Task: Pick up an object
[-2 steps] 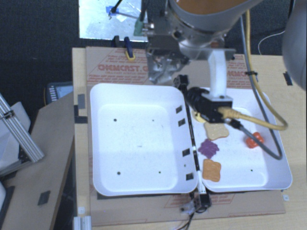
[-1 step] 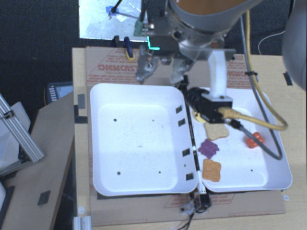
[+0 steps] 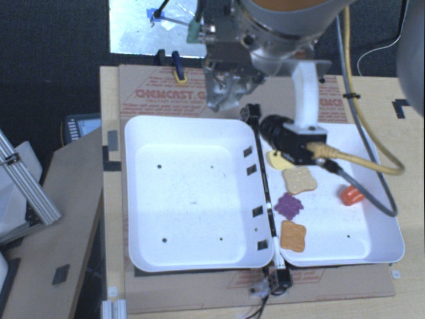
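Two shallow white bins sit side by side on the surface, the left bin and the right bin meeting along a dark seam with clips. Four small things lie in the right bin near that seam: a yellow piece partly hidden under the black part of the arm's tooling, a tan slice shaped like toast just below it, a purple lump lower still, and an orange-tan piece nearest the front wall. An orange-red piece lies well apart from these, toward the bin's right side. The gripper hangs above the rear edge of the bins, over the brown printed board, with the arm's grey body and orange band filling the top of the view. Whether it is open or closed cannot be told, since the metal there is blurred. A yellow cable and a grey cable trail across the right bin.
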Action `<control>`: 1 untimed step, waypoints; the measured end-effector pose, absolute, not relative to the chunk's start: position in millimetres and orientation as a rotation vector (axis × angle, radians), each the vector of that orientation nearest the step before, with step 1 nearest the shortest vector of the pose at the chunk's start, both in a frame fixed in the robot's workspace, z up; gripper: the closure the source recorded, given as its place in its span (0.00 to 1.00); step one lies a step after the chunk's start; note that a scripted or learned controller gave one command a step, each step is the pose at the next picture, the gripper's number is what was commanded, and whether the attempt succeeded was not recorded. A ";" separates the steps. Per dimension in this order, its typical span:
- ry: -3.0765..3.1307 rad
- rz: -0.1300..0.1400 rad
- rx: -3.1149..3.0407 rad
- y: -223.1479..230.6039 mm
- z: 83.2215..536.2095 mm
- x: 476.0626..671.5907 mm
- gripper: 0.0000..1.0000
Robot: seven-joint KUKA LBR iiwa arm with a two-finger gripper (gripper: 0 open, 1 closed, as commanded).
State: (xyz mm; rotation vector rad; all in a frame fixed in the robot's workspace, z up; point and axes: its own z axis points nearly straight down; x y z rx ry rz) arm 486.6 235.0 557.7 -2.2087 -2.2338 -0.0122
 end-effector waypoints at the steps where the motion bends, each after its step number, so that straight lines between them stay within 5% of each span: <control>1: -2.234 -0.011 -2.208 234.9 557.3 486.6 0.00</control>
